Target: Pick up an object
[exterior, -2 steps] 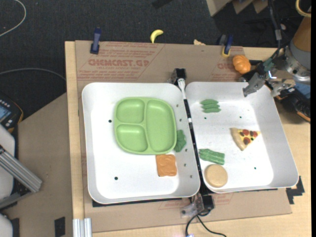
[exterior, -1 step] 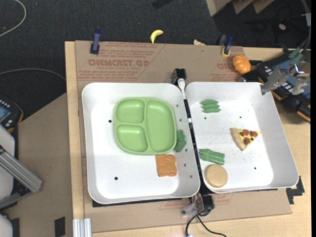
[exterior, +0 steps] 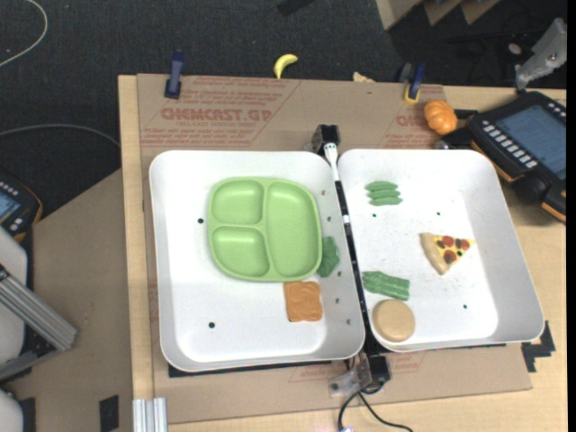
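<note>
We think the pizza slice (exterior: 446,251) is light and stiff, so we grab its sides

a brown cardboard sheet (exterior: 225,111) with red lettering lies under the bins, held at its far edge by two blue clamps (exterior: 175,75), one near each far corner. a small yellow banana-shaped toy (exterior: 285,63) lies on the dark carpet (exterior: 135,25) just past that edge, and an orange round toy (exterior: 440,116) sits beside the right clamp. a black handheld pendant (exterior: 526,142) with a screen lies at the far right. a thin white cable (exterior: 31,25) curls on the carpet at far left.
</note>
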You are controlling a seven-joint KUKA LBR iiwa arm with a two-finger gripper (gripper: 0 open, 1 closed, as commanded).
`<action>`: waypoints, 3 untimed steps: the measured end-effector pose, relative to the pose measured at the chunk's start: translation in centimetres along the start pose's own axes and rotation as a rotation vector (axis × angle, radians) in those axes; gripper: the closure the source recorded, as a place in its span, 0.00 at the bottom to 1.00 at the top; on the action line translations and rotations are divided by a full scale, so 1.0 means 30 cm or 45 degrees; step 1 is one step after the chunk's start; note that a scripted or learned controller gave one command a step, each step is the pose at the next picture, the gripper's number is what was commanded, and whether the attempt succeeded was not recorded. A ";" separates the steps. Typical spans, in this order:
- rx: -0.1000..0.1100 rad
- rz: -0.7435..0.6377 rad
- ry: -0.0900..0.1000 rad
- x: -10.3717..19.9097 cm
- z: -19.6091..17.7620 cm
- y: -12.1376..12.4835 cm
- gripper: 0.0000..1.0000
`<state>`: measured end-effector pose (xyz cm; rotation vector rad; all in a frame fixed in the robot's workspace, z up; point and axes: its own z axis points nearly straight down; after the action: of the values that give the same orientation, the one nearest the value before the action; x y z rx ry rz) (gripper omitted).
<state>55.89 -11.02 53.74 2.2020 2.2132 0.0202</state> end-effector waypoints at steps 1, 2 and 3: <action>0.019 0.005 0.001 -0.005 -0.002 -0.001 1.00; 0.041 0.010 0.008 0.012 0.259 -0.211 1.00; 0.039 0.008 0.008 0.043 0.470 -0.280 1.00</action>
<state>47.80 -9.85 39.44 2.2272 2.2247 -0.0070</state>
